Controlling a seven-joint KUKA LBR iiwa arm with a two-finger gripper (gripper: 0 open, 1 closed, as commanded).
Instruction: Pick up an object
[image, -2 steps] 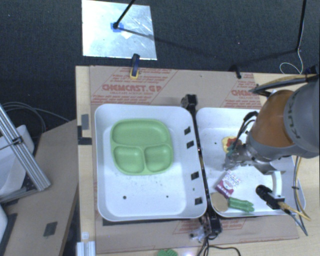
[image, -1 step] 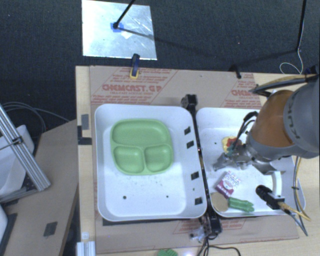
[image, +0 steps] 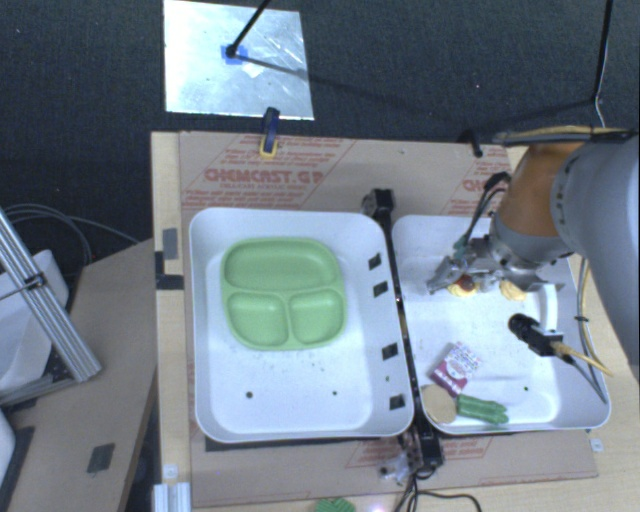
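Dark carpeted floor (image: 80, 90), a shiny metal sheet (image: 238, 58) on it, tan cardboard-topped bench (image: 300, 165), aluminium frame (image: 40, 310) at left.

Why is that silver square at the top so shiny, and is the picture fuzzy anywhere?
In the camera view, the silver sheet bounces light back, so it shows pale glare patches; the white bins look bright and a bit washed out; the small things near the claw are soft and hard to tell apart; the green tray looks clear.
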